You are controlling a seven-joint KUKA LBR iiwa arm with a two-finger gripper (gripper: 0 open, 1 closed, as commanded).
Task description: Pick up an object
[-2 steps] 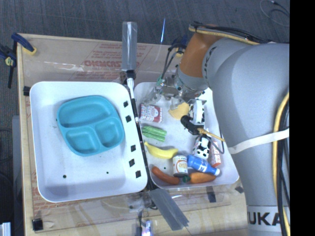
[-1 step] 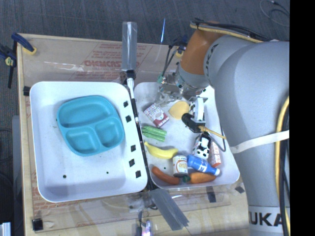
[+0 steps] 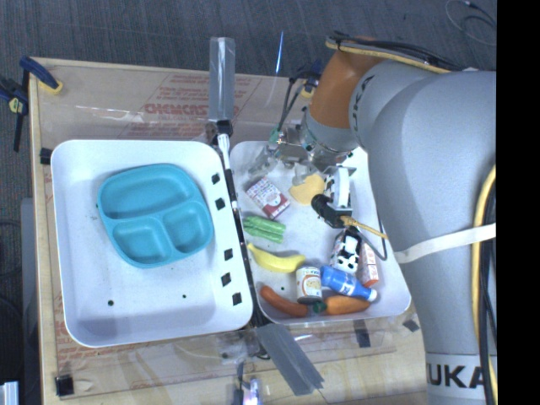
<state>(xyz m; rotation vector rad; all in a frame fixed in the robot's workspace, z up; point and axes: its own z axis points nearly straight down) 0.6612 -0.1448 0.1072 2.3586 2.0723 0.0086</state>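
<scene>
Grey arm: gripper (image 3: 297, 152) low at 12 o'clock of right bin (image 3: 396, 298)
Fingers: can't tell, wrist blocks them
Targets: yellow piece (image 3: 305, 189), card (image 3: 265, 196), banana (image 3: 274, 260) all lying in bin
Progress: nothing lifted, pick pending

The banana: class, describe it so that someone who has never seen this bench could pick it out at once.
Find the right bin of the two white bins, the one crowded with small items. Near its left wall, just below the green bean pod, lies the banana. It is the only long, curved yellow piece; the carrot near it is orange.
</scene>
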